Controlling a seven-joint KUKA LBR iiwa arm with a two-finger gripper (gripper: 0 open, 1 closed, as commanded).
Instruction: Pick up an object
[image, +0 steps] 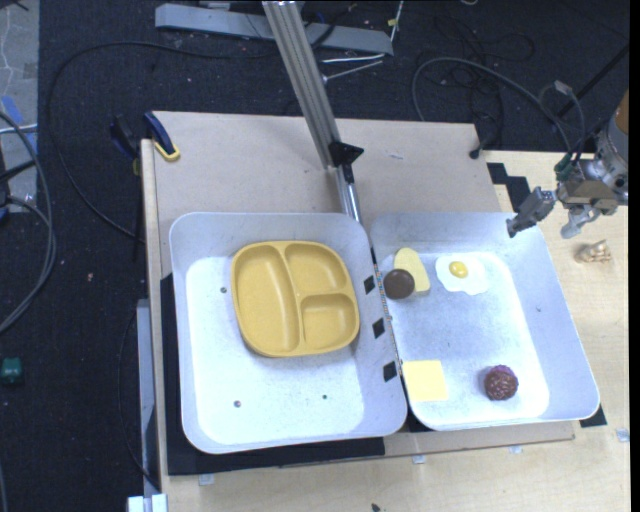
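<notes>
L bin (200, 400) holds a yellow divided tray (296, 298); R bin (560, 340) has the pickables spread apart w/ room to grab: fried egg (463, 272), cheese square (424, 380), brown patty (399, 285), dark-red ball (500, 382). Gripper (585, 205) hangs off the R bin's far-right corner, nothing visible in it; fingers' spread: can't tell.

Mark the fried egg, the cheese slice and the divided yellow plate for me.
fried egg (462, 273), camera view, on the white beside the yolk.
cheese slice (424, 380), camera view, on the middle of its flat top.
divided yellow plate (262, 272), camera view, on the floor of its left compartment.
</notes>
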